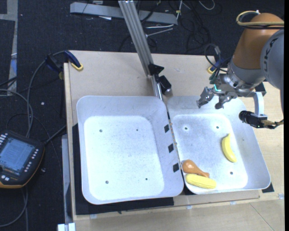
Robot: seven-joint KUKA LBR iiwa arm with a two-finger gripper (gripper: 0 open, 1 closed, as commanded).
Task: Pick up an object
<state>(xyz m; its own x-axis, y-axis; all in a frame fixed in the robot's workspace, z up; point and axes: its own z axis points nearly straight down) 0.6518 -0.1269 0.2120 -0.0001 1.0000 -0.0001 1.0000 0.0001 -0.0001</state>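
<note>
Left bin (90,113): floor bare, open approach from above. Right bin (253,149): banana (228,149) near right wall, orange piece (194,167) w/ corn cob (201,182) touching at front-left corner; centre + rear floor free. Slanted metal post (143,47) blocks rear gap btwn bins.

Pale wood counter (113,72) on a dark, speckled carpet floor (36,27). Loose black cables (27,113) trail across the floor at left, running to a handheld control pendant (16,158) with a lit screen and orange trim. A blue-and-yellow clamp (71,60) grips the counter's far left corner. A slanted aluminium strut (137,36) rises from the counter's middle. Grey metal bracket pieces (113,11) lie on the floor beyond. Light even, overhead.
</note>
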